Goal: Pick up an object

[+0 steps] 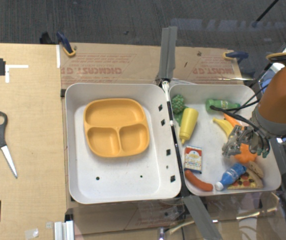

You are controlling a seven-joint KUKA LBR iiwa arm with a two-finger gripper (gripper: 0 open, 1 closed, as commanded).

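- From my remote station, I see the arm reaching in from the right, its gripper (244, 143) low over the right-hand bin (199, 90), near that bin's right wall.
- The metal fingers (231, 145) sit directly over an orange piece (245, 157), seemingly touching it; whether they are spread or closed on it I cannot tell from this slanted view.
- Close by lie a banana (223, 126) just to the left, a blue bottle (231, 177) and a pizza slice (249, 179) on the near side, and a green bottle (222, 104) on the far side.
- Further left in the same bin rest a yellow mustard bottle (188, 124), a broccoli floret (177, 103), a small carton (193, 159) and a sausage (199, 181).
- The left-hand bin (113, 189) holds a yellow divided tray (116, 127).
- I judge this to be the grasp step, down at the object, with no lift confirmed.
- The next move calls for a firm close on the orange piece, then a straight rise clear of the crowding banana and bottle.
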